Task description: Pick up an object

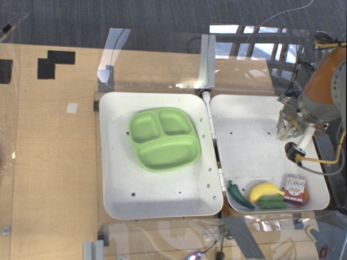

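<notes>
— So where is the arm (325, 85) right now?

— At the right edge of the right bin (255, 145), about halfway along that side. The grey body with its orange band hangs over the bin's rim, and the gripper (287, 126) points down over the bin floor close to the right wall.

— Is it clenched on anything?

— I cannot tell. The tip is small and cluttered with metal parts, and a black cable loop with a yellow lead sits just below it. Nothing recognisable shows at the tip.

— And the things it could pick up?

— All gathered along the near edge of the right bin. A yellow banana (264, 190) lies roughly at the middle of that edge. A dark green vegetable, perhaps a pepper or cucumber (239, 195), lies at the near left corner, its end touching the banana. A second green piece (272, 201) sits just in front of the banana, against the near wall. A small red and white carton (295, 188) stands at the near right corner, just beside the banana's tip.

— How far is the gripper from them?

— Apart from all of them; the carton is the nearest, farther down the same right wall.

— What about the left bin (114, 188)?

— It carries a light green divided plate (164, 138) with three compartments, lying flat near the middle, a little toward the far edge. The two bins touch along a hinged metal strip (214, 145), and both rest on a pale wooden bench (49, 156).
</notes>
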Controlling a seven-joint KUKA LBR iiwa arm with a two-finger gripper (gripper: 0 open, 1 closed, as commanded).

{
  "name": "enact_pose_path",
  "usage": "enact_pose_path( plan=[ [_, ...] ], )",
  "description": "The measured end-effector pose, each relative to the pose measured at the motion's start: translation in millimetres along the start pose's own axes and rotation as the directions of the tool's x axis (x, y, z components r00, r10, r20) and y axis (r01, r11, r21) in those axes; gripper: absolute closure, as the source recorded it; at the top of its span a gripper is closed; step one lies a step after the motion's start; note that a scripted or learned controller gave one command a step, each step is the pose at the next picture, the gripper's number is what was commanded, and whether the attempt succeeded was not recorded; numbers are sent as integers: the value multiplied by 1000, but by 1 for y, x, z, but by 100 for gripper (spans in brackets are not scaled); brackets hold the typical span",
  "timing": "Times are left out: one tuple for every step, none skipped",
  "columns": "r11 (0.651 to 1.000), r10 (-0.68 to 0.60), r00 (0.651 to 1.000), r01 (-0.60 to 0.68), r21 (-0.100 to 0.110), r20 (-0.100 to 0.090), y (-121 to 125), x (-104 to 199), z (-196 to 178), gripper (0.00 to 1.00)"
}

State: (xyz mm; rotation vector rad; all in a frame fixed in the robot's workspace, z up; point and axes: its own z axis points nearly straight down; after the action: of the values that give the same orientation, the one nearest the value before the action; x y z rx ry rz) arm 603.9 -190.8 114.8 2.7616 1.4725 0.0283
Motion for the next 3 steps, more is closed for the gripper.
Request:
enact_pose_path(
  plan=[
    [983, 184, 983, -184, 13, 12, -90, -31, -136, 100],
    [984, 176, 984, -176, 13, 11, -89, -29, -146, 100],
    [997, 81, 997, -81, 14, 10, -63, -21, -255, 100]
  ],
)
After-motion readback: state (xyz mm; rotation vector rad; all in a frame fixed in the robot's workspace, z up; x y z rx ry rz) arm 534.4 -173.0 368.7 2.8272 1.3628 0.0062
